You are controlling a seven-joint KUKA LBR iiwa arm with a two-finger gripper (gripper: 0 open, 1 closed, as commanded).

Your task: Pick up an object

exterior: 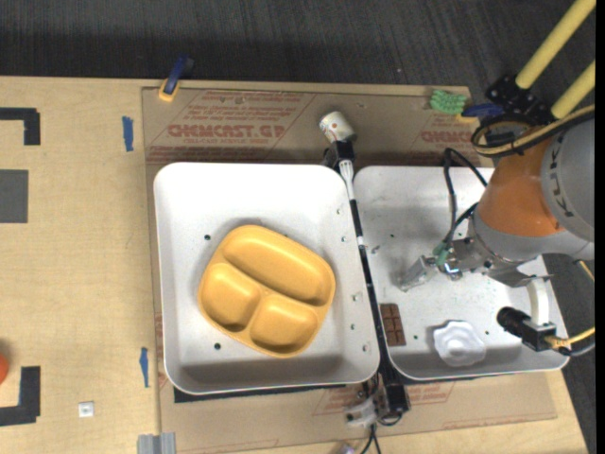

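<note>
The two-finger gripper (417, 273) hung low in the right white bin (397, 192); whether its jaws were spread, nobody could tell. A small white crumpled plastic piece (457, 340) lay apart nearby, beside a brown ridged block (391, 323).

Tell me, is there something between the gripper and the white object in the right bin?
Nothing visible stands between them. The gripper hangs over the bare floor of the right bin, and the white object lies below and to its right in the view, near the front wall. The brown block lies aside.

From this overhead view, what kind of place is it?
Likely a robotics lab grasping rig: two white bins on a cardboard-covered bench, a robot arm, and blue tape markers.
</note>
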